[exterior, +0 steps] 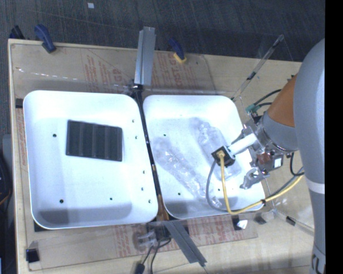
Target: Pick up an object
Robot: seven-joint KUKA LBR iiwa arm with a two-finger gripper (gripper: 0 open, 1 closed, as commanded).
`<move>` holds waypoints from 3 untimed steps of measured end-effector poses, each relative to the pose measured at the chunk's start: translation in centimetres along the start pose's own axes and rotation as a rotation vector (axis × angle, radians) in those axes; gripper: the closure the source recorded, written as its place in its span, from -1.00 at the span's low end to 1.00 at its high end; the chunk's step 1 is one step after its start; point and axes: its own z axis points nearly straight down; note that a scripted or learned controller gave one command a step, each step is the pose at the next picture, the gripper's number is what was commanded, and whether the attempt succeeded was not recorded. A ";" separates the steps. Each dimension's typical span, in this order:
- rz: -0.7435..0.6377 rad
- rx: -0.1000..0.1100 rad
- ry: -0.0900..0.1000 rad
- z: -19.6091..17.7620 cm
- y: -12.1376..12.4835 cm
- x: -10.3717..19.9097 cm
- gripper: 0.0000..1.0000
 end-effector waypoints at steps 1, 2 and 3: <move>-0.011 0.004 -0.002 -0.9 -0.1 0.1 1.00; -0.034 -0.004 0.004 -9.9 -7.0 10.0 1.00; -0.412 -0.006 0.004 -9.9 -0.8 15.9 1.00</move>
